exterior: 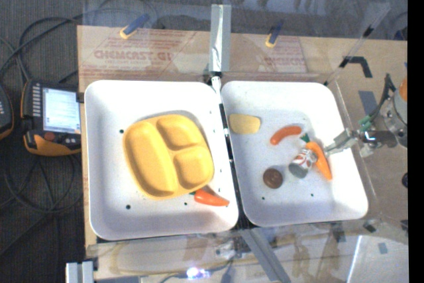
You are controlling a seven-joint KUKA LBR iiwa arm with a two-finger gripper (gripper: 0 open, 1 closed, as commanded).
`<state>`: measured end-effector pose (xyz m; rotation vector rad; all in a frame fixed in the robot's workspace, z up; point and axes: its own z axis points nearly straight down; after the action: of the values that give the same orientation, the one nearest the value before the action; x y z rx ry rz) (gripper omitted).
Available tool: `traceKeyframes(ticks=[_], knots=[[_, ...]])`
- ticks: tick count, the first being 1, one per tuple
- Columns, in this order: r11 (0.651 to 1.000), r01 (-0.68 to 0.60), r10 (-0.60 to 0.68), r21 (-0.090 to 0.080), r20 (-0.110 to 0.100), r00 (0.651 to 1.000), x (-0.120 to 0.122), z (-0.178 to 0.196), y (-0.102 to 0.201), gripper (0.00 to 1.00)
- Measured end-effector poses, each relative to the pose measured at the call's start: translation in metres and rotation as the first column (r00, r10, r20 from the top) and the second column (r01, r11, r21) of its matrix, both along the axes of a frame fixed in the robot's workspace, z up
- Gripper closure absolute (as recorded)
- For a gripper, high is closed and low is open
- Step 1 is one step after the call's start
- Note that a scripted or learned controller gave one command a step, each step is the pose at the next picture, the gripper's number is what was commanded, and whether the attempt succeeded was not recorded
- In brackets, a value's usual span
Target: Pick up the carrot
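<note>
Orange pepper [211, 197] nearest me in left bin [106, 209]; my hand [322, 148], grip unclear, beside carrot [320, 160].

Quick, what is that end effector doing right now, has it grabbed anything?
End effector: at the carrot in the right bin; grip cannot be told.

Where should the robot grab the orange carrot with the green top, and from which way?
Probably at the middle of the orange carrot with the green top, coming down from above. It lies flat and slanted in the right white bin, so the fingers should close across its narrow width. A small silver can sits right against its left side, so the free side is the right one.
</note>
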<state>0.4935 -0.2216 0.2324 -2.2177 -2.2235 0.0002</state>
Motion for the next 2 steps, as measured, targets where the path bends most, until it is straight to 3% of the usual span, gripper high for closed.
traceKeyframes(ticks=[1,2], knots=[[1.000,-0.012,0.013,-0.005,0.030,0.999,0.016,-0.109,0.000,0.00],[0.984,-0.176,0.176,-0.009,0.038,0.984,0.061,-0.121,-0.001,0.00]])
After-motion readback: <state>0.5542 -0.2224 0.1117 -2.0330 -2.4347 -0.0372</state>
